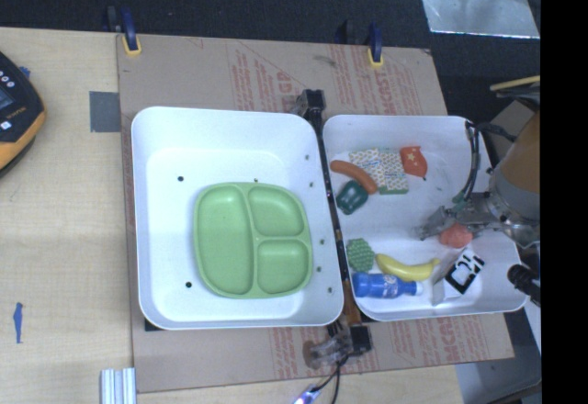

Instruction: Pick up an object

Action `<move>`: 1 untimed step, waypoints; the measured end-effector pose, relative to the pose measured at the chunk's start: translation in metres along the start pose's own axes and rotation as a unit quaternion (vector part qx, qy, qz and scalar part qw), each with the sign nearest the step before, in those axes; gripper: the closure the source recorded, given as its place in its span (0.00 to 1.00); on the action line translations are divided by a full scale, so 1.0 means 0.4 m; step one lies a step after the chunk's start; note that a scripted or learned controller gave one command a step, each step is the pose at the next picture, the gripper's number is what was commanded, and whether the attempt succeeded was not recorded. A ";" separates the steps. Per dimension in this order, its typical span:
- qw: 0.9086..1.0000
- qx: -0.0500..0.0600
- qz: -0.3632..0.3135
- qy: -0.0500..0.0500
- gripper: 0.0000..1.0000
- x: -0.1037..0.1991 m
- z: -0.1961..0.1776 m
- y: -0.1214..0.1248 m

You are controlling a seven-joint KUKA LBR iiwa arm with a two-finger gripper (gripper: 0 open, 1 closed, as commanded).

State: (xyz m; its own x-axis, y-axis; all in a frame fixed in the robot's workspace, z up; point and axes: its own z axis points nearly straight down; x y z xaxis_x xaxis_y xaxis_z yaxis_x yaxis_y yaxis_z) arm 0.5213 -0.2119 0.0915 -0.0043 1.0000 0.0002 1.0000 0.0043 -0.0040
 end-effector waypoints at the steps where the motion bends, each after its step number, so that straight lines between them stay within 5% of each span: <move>1: 1.000 0.000 -0.002 -0.001 1.00 -0.003 -0.028 0.001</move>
State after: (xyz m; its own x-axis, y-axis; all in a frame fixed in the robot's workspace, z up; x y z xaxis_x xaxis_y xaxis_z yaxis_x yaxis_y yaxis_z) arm 0.5217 -0.2132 0.1026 -0.0080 1.0000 -0.0011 1.0000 0.0080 -0.0041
